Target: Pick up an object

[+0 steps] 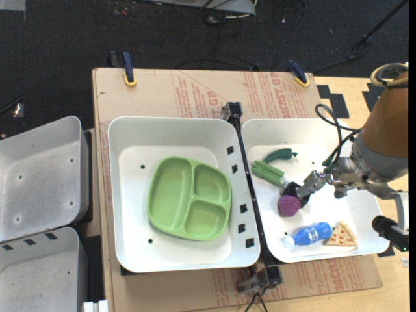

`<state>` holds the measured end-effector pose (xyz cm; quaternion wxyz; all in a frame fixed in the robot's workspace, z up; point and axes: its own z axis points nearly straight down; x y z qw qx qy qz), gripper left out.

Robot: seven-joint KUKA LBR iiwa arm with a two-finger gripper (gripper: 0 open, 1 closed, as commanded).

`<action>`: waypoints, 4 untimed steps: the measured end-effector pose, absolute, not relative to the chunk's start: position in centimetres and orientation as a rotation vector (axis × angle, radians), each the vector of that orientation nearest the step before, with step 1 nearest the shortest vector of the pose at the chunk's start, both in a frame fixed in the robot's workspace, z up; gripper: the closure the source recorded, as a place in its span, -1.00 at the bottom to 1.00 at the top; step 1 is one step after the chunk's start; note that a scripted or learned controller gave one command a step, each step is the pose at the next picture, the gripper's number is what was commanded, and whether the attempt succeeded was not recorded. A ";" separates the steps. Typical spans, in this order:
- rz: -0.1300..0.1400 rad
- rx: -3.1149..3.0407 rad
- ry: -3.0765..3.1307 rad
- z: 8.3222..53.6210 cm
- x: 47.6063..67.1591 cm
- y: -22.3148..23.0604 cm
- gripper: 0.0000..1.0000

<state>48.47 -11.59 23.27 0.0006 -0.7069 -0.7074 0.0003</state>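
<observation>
Hovering tool (pixel 298 191) over purple object (pixel 288 205), tips too dark to tell its state.

From my console the picture is evenly and brightly lit from above. The white bins (pixel 175 135) glare slightly, nearly washed out. Shadows are soft and short, falling just under the green plate (pixel 190 199). The dark floor (pixel 58 38) loses detail. Focus is fair, edges slightly soft and grainy.
</observation>
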 end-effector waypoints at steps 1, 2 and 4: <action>0.004 -2.221 -2.216 18.8 47.9 -11.8 -1.00; 0.003 -2.220 -2.217 13.8 48.3 -10.9 -1.00; 0.000 -2.224 -2.217 10.2 48.3 -10.8 1.00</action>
